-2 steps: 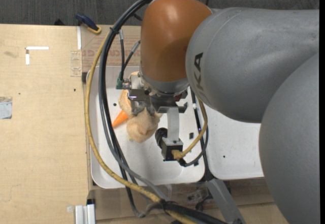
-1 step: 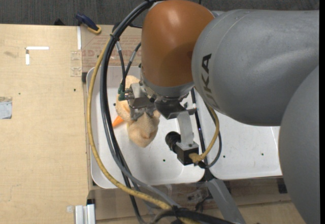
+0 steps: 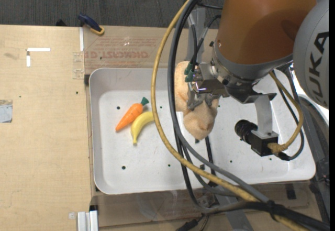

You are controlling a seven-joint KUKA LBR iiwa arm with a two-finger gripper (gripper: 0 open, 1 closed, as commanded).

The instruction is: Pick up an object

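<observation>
My gripper (image 3: 202,103) hangs under the orange wrist band at the middle of the view, over the strip where the two bins meet. Its fingers (image 3: 194,102) are shut on a tan, lumpy soft object (image 3: 199,121), which bulges out below them and also rises behind them to the left. An orange toy carrot (image 3: 129,116) with a green top lies in the left bin (image 3: 99,135). A yellow toy banana (image 3: 141,124) lies right beside it, touching the carrot's lower side.
Thick black and yellow cables (image 3: 172,141) loop down from the arm across the left bin's right part and over its front rim. A black fitting (image 3: 256,138) on the arm hangs above the right bin (image 3: 293,167). Bare wooden bench (image 3: 42,120) spreads to the left.
</observation>
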